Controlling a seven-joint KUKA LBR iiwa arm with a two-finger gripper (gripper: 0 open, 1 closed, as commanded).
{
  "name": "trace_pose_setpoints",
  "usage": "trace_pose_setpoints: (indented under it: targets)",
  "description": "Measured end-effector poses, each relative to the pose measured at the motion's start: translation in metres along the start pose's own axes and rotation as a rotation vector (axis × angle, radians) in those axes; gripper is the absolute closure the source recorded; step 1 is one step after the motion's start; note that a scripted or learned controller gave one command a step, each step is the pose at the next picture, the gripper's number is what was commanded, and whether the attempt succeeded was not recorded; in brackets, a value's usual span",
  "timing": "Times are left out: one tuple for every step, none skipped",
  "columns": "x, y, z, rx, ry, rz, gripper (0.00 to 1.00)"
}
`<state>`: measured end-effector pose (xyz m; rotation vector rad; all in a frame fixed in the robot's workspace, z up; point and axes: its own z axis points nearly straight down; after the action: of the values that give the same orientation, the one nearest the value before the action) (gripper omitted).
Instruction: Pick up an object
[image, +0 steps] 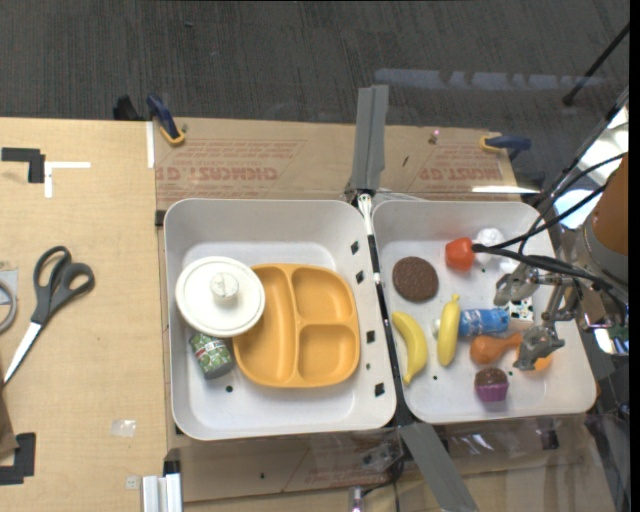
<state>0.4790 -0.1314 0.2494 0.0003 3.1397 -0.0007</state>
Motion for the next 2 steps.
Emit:
trace_pose_setpoints:
  targets:
    - [-0.018, 0.0355, 0.1571, 0.0, -0.001, -0.183, 0.0]
    - [-0.0199, 0.0362, 0.1474, 0.002, -0.005, -0.187, 1.0]
